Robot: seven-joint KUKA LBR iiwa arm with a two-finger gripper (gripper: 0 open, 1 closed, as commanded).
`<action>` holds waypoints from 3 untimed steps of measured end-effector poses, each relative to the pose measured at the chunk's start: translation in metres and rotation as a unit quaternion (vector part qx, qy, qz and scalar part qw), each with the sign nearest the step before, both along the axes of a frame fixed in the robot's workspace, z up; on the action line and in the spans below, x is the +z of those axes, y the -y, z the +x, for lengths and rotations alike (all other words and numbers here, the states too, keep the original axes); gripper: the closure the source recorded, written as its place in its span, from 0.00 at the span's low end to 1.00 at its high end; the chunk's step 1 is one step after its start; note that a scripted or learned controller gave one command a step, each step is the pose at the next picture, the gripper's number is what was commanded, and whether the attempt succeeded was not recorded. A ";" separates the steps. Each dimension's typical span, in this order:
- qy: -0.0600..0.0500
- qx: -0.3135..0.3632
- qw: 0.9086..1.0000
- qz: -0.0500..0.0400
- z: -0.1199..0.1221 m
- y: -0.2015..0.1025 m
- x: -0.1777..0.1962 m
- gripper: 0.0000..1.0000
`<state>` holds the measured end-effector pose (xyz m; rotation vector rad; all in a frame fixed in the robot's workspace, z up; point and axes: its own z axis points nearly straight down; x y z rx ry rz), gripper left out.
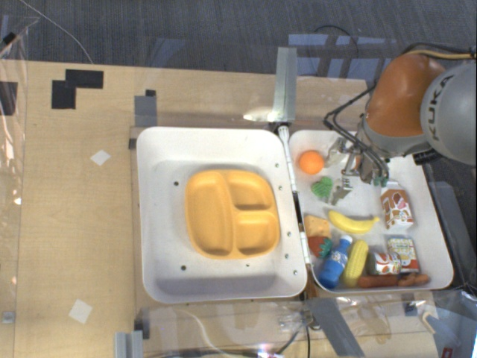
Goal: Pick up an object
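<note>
We see a yellow tray [229,213] in the left bin [160,274]. The right bin [440,263] holds an orange [311,162], a banana [352,221] and small cartons [395,207]; their writing is too small to read. The gripper [349,177] hangs there, fingers apart, holding nothing.

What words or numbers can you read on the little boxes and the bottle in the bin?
No text here can be read.
Upper carton: printed front, too blurred to read.
Lower carton: coloured print, too small to read.
Blue bottle: no label legible.
Yellow tray: plain, no writing.
</note>
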<state>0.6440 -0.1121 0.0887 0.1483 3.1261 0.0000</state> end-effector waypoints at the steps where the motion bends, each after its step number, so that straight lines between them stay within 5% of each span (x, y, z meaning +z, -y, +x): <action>1: 0.006 -0.004 1.000 0.001 0.011 -0.053 0.105 0.00; 2: 0.000 -0.235 0.972 0.003 0.002 -0.032 0.009 0.00; 3: 0.004 -0.235 0.972 0.004 0.007 -0.046 0.104 0.00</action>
